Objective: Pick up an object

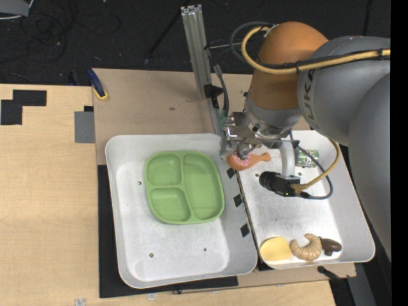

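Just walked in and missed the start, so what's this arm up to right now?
The grey arm reaches in from the right, its gripper over the seam between the two white bins, right at a pink-orange toy. Whether it has hold of it isn't clear. A green divided tray lies in the left bin; a yellow piece and a tan curled toy lie in the right bin's near corner.

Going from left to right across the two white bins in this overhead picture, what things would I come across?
Green divided plate → pink-orange toy under the gripper → yellow disc → tan curled toy.

Grey arm (344, 88) reaches from the right; gripper (237, 146) points down — wrist bent.
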You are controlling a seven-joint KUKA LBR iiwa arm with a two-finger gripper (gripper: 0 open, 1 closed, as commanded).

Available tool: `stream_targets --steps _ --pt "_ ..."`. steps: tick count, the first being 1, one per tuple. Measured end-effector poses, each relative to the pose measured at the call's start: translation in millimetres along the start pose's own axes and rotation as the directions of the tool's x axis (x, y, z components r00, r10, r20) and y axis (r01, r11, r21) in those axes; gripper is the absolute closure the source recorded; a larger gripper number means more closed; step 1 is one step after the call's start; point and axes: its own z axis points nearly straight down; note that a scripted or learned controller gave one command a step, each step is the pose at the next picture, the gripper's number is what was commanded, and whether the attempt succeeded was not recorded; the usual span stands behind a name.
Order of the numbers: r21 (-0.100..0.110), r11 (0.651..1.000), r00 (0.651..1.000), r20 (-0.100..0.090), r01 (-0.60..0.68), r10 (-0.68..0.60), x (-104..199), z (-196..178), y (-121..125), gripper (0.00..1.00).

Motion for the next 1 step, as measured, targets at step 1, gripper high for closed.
stream_targets --steps 1 --pt "-0.003 1.000 1.000 0.001 -0.001 0.001 46.1 0.3 10.5 1.00"
